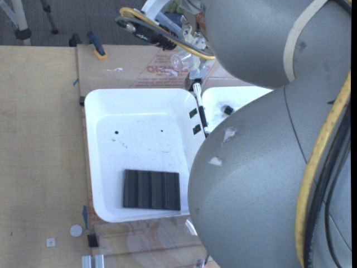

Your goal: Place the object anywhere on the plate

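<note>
Grey arm (268, 177) over right bin (234, 96), jaw state impossible to tell; small black piece (227, 110), perhaps the object, in that bin; ribbed slab (152, 189), likely the plate, in left bin (106, 116); risk: missed grasp on so small a piece.

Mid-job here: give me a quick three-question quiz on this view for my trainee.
1. True or false: the black ribbed plate lies in the bin on the view's left.
2. What hides most of the other bin? A) the arm B) a cloth C) a box
3. What colour are both bins?
Key: 1 true; 2 A; 3 white.
</note>
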### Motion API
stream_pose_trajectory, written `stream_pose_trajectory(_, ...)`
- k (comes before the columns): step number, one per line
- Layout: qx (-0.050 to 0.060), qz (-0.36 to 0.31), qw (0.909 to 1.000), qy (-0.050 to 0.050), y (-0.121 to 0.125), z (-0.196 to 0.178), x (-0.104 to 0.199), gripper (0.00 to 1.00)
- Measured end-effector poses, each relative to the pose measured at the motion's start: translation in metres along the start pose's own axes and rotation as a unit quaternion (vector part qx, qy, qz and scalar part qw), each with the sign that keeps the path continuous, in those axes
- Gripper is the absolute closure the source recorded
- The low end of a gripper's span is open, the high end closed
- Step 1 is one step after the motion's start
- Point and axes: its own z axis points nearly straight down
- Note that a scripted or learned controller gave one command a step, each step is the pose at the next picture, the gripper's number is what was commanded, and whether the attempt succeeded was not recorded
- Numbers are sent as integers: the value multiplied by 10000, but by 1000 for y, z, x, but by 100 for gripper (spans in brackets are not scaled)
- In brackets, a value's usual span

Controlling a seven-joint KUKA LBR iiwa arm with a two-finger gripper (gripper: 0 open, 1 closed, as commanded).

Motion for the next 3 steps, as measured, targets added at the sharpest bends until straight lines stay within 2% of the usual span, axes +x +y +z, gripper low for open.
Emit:
stream_pose_trajectory(1,0,994,9951,12,-19,69,26,100)
stream_pose_trajectory(2,-6,1210,9926,35,-18,-1,27,100)
stream_pose_trajectory(3,-1,1210,9927,16,-37,0,-12,100)
